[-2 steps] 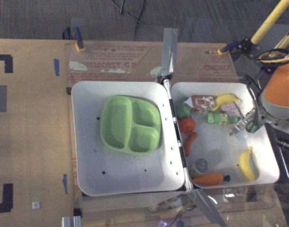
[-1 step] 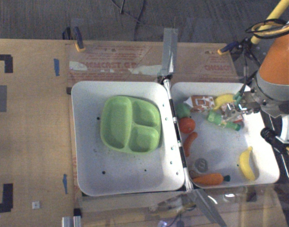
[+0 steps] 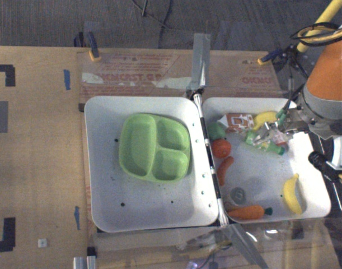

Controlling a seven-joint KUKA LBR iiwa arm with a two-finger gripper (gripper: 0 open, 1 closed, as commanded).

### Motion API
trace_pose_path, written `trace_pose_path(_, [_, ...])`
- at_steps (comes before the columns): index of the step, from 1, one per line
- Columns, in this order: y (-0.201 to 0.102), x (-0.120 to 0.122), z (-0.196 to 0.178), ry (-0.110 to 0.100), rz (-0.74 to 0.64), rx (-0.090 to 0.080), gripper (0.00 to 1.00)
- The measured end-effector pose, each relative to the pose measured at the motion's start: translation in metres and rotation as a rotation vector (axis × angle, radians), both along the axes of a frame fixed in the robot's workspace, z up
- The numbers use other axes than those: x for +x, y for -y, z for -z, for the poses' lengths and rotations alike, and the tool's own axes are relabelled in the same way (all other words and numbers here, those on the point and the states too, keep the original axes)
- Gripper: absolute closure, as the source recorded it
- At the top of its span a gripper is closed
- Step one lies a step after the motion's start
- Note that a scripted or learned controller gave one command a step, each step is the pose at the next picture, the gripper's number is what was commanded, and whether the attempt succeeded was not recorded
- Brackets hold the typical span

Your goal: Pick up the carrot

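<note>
Plainly, the gripper (image 3: 270, 132) hovers over clutter, its grip unreadable, well apart from the carrot (image 3: 246, 212); descending here risks grabbing the wrong item.

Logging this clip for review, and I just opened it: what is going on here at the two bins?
The arm reaches in from the right, its gripper low over a clutter of items at the back of the right bin. The carrot lies untouched at that bin's front edge, well apart from the gripper, with a banana to its right. The left bin holds a green divided plate. So the carrot is not yet picked up.
</note>
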State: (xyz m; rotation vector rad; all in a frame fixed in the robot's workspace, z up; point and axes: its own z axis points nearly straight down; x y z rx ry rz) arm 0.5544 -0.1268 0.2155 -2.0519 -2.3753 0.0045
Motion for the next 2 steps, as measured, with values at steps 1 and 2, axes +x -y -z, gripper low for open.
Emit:
trace_pose_path(1, [0.000, 0.000, 0.000, 0.000, 0.000, 0.000, 0.00])
trace_pose_path(2, [-0.033, -0.063, 0.117, -0.003, -0.004, 0.002, 0.00])
